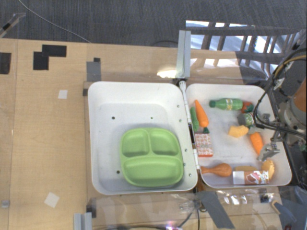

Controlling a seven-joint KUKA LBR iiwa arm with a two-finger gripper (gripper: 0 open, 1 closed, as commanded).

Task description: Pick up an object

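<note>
a: gripper [271, 150] low at the right bin's [218, 178] edge, why there?
b: likely going for the small carrot [256, 141] just beside it, up-left; i cannot tell its grip state, nothing visibly held

Lab: taped bench [43, 143], cabled arm [288, 104]

The floor [96, 8] at the top was dark grey carpet, and a thin cable [48, 20] lay across it. Below it was a light wooden bench [43, 143] with some black marks [48, 55] near its far left edge and small pale squares [63, 94] on its surface. At the upper right stood a grey metal frame [240, 44], and bright light reflected on the bench beside it.
</note>
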